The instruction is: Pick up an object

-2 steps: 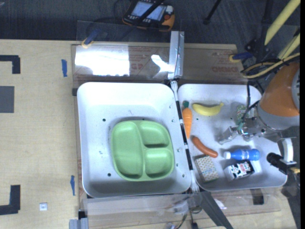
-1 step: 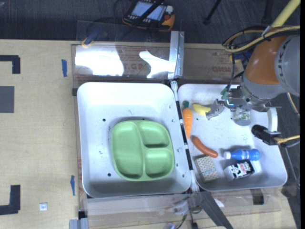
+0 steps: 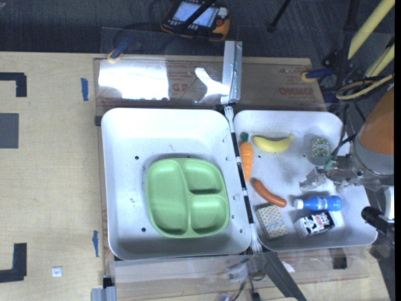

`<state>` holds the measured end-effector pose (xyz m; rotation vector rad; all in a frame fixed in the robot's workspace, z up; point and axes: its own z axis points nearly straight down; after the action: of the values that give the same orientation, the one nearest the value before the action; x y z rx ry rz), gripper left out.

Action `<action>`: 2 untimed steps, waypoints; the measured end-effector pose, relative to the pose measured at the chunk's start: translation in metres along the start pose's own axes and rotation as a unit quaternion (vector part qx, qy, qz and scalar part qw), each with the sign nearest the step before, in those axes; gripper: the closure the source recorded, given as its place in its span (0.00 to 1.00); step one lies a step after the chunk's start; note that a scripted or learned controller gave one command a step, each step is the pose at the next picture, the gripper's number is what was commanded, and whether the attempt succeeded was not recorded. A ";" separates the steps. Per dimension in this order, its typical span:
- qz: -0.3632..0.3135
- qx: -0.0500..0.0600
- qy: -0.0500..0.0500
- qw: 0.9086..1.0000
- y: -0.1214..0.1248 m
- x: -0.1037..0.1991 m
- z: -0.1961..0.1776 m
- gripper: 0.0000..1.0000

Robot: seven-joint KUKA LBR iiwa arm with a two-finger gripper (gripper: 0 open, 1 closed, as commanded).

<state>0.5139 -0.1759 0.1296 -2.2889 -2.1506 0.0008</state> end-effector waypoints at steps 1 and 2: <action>-0.010 -0.002 0.003 1.000 0.084 -0.018 0.038 0.00; -0.012 -0.002 -0.001 1.000 0.118 -0.012 0.036 0.00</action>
<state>0.6309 -0.1956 0.0937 -2.2648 -2.1812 -0.0012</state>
